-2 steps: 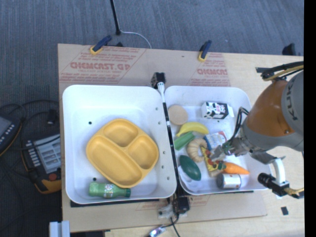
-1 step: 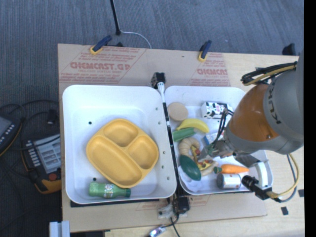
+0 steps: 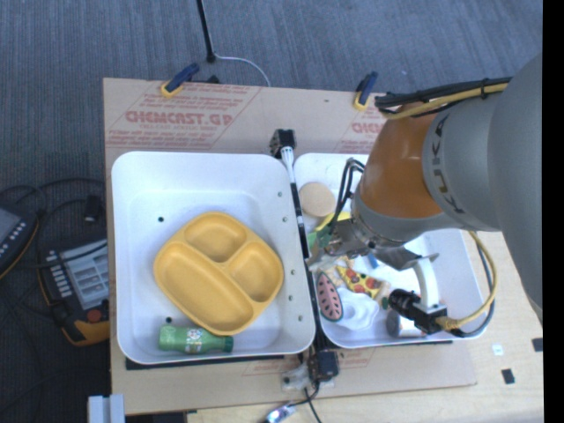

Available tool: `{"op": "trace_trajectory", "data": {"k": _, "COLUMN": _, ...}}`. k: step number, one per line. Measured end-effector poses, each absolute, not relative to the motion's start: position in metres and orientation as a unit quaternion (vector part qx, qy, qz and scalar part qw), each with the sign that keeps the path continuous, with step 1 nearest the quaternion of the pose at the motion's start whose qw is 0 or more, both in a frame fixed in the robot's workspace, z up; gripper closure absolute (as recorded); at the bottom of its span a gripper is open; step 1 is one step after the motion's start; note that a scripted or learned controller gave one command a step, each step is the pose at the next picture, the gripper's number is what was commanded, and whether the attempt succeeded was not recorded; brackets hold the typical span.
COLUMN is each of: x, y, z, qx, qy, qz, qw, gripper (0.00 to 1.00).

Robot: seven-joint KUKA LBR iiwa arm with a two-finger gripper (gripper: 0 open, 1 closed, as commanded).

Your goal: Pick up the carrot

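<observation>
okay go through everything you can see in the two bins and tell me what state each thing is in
Yellow divided plate: flat in the left bin, compartments bare.
Green bottle: lying on its side.
Watermelon slice: lying flat, right bin.
Pizza slice: lying flat.
Arm: reaching low over the right bin.

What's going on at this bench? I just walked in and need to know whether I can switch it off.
The grey and orange arm is reaching from the right down into the right bin, low over a heap of toy food: a watermelon slice, a pizza slice and a pale round piece. It is after a carrot, which I cannot make out. The left bin holds a yellow divided plate and a green bottle, untouched.
</observation>
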State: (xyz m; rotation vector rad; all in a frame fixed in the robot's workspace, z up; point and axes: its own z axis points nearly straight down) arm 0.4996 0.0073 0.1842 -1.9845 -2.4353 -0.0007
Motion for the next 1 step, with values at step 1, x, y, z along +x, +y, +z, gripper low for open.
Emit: {"op": "trace_trajectory", "data": {"k": 1, "x": 0.4835, "y": -0.0508, "z": 0.1842, "qx": -0.550, "qy": -0.835, "qz": 0.0007, "qw": 0.000, "gripper": 1.00}}
